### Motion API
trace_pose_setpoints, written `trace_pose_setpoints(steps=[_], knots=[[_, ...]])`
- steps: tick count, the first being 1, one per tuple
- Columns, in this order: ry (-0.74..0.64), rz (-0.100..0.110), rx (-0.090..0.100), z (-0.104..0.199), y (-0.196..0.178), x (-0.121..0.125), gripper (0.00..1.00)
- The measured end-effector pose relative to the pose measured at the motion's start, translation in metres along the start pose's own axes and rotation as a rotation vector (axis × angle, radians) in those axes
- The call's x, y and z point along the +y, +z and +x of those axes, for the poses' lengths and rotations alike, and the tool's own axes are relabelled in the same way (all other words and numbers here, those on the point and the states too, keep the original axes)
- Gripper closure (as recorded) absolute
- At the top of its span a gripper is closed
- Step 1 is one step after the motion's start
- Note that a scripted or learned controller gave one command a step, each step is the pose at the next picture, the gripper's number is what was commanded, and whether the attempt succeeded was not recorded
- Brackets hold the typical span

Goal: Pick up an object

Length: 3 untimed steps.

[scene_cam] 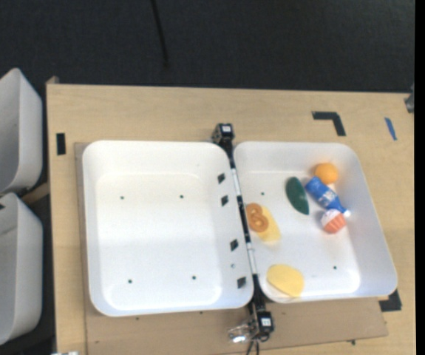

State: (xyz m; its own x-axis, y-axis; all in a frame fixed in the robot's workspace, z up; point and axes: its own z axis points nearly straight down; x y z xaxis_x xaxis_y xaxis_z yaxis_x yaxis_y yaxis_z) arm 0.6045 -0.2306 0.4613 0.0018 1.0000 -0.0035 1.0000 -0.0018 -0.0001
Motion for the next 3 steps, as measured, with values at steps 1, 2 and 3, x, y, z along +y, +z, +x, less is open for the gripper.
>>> trace_pose_setpoints(steps=[1, 2, 3], knots=[[-0.006, -0.006, -0.001, 0.002, -0.027, 0.047, 1.0], [-0.005, -0.004, 0.0, 0.002, -0.033, 0.084, 1.0], [0.001, 0.002, 0.001, 0.001, -0.002, 0.06, 1.0]])
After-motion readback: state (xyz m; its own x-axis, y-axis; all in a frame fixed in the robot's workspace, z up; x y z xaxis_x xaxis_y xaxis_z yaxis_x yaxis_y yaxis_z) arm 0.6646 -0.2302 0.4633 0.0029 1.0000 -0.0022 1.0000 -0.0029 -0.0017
